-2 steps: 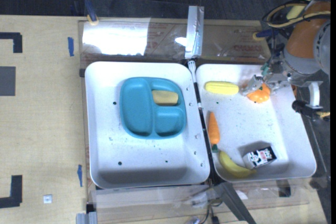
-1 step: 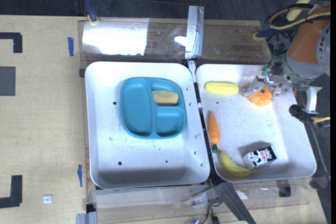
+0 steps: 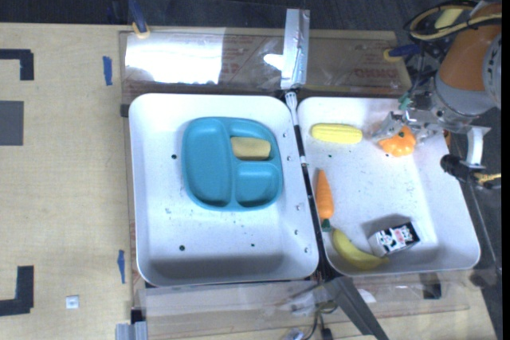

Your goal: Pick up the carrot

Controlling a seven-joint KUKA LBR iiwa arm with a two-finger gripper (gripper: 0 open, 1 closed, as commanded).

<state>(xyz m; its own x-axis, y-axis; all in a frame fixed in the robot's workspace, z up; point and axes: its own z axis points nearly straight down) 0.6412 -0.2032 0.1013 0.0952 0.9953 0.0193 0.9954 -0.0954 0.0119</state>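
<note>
The carrot (image 3: 323, 197) is a slim orange piece with a green end. It lies lengthwise against the left wall of the right bin (image 3: 430, 195), about mid-depth. My gripper (image 3: 405, 125) hangs over the far right part of that bin, well to the right of and beyond the carrot. Directly under the gripper sits a small round orange fruit (image 3: 398, 145), close to or touching it. Nothing touches the carrot.
A yellow corn-like piece (image 3: 335, 133) lies at the far left of the right bin. A banana (image 3: 352, 250) and a small black-and-white box (image 3: 396, 236) sit near its front. In the left bin (image 3: 151, 195) a blue divided plate (image 3: 213, 163) holds a tan block (image 3: 251, 147).
</note>
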